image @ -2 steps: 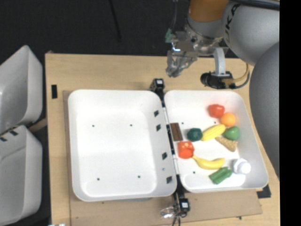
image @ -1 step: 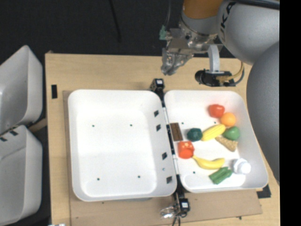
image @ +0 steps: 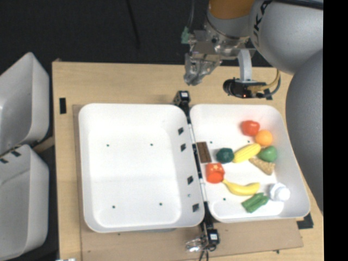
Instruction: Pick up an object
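My gripper [image: 193,76] hangs high above the back edge of the bench, near the divide between the two bins, with nothing seen in it. The right bin [image: 228,118] holds several toy foods: a red tomato [image: 250,127], an orange [image: 263,137], a yellow corn cob [image: 246,152], a dark green vegetable [image: 225,155], a green pepper [image: 268,154], a tan wedge [image: 265,167], a red pepper [image: 215,173], a banana [image: 241,187], a green cucumber [image: 255,202] and a white bottle [image: 279,192].
The left bin [image: 130,167] lies beside the right one, joined by a hinged divider [image: 191,151]. A brown block [image: 202,152] sits at the divider. White housings [image: 19,140] stand off the bench's left side.
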Available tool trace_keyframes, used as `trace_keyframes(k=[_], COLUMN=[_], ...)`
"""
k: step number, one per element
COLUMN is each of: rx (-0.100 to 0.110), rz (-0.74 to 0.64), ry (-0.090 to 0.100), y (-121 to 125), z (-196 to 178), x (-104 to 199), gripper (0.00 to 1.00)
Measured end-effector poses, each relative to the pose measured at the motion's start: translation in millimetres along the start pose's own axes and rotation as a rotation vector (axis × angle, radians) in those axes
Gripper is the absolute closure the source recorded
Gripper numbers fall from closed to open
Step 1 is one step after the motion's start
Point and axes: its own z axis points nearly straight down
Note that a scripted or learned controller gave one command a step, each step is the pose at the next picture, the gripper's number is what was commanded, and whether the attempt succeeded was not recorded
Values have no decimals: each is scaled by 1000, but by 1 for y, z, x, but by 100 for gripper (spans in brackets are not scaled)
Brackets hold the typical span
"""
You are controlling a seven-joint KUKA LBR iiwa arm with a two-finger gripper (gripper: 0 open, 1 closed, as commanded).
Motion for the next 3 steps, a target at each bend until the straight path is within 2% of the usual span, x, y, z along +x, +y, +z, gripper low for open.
trace_keyframes(k=[3], rx=[1], rz=[-1], ry=[0], y=[-3], z=[-37], x=[18], gripper=[100])
